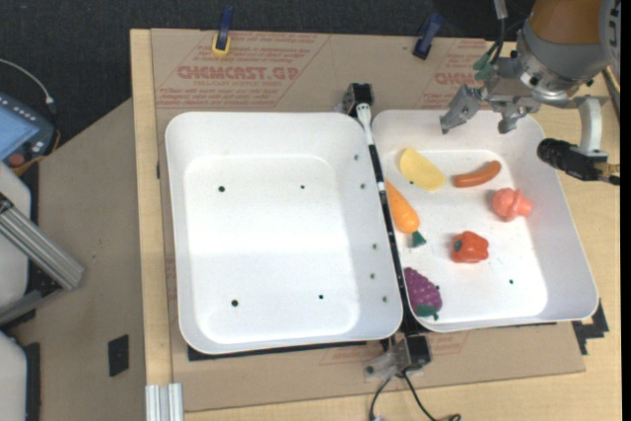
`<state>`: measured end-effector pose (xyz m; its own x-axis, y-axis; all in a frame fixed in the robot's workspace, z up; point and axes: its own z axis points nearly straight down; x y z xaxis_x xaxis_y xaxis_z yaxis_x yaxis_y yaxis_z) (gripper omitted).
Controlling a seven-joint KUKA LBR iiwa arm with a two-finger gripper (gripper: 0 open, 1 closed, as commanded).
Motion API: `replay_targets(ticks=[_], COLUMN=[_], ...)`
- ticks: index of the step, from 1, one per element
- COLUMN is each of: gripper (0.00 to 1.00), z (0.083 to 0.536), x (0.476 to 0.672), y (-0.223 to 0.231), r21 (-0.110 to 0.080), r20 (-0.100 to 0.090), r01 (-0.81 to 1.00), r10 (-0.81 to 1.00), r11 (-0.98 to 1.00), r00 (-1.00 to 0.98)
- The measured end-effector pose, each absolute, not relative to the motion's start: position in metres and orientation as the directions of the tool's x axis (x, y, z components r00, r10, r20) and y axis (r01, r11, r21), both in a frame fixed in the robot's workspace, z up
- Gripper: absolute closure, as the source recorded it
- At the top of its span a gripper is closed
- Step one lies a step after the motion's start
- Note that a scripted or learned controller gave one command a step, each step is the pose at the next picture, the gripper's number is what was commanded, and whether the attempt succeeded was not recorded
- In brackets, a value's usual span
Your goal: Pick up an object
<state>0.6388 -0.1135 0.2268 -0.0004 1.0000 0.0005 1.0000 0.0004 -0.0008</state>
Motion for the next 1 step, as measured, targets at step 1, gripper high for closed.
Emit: replay_targets(ticks=[1], gripper=[0.00], z=[0.1182], x=[0.5669], y=[-0.1788], r21=[-0.011], r20=[0.001], r01=[1.000], r10=[1.000], r11=[-0.008], r00=[0.008])
